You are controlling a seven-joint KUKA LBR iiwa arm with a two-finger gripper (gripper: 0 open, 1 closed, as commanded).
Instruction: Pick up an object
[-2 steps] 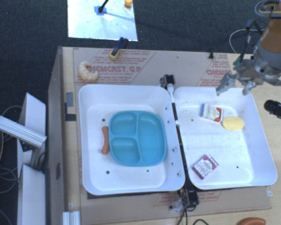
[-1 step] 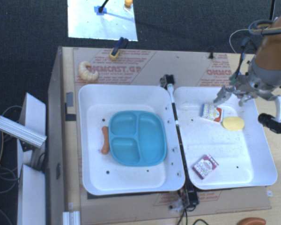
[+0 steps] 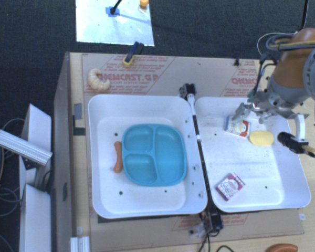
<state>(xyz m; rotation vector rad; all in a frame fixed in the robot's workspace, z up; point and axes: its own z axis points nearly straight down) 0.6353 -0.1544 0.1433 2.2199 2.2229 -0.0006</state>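
two bins; hand over white packet.

Right bin's middle lies open between 2 packets and yellow disc.

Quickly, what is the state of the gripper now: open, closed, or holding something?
Gripper: over the right bin, just above the white and red packet; open or closed cannot be told, and nothing is seen held.

grey KUKA arm w/ orange band comes in from the right, wrist bent down + leaning left, metal two-finger gripper hanging low at the end, tips angled left
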